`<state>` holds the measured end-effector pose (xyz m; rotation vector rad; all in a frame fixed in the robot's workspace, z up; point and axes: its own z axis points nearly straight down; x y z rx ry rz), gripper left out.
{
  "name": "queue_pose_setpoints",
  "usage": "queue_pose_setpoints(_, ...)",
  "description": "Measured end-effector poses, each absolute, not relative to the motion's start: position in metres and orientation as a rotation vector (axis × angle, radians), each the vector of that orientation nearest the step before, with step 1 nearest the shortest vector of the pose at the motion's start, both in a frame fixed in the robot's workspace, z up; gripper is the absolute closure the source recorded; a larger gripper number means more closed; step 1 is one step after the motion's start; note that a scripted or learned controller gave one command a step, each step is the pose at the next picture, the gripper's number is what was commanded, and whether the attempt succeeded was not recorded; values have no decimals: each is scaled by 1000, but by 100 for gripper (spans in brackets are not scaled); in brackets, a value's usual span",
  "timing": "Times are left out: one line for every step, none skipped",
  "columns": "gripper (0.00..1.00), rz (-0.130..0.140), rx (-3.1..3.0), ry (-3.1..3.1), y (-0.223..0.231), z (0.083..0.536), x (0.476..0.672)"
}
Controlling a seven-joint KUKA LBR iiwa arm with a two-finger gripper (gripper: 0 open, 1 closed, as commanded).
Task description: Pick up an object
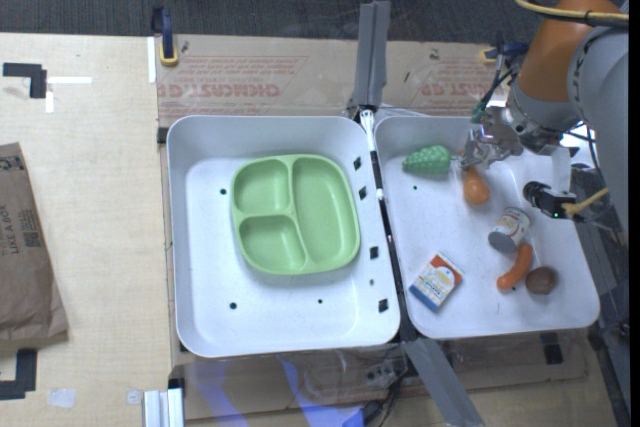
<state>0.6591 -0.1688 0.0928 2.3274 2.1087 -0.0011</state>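
My gripper (478, 155) hangs over the back of the right bin (560, 315), below the orange band of the arm. An orange carrot-like piece (476, 187) lies right under it, touching or nearly touching its tip. A green bumpy object (428, 160) sits just to the left of the gripper. Farther forward lie a small tin can (510, 227), an orange-red sausage (515, 267), a brown ball (541, 281) and a small blue and orange box (436, 281).
The left bin (200, 295) holds a green divided plate (296, 213). A grey divider bar (372, 65) runs back between the bins. Cables and a black fitting (548, 198) hang by the arm at the right bin's right side. A brown paper bag (25, 245) lies at the far left.
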Motion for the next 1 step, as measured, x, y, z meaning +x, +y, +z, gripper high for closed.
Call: queue_pose_setpoints(100, 0, 2239, 2201, -87, 192, 659)
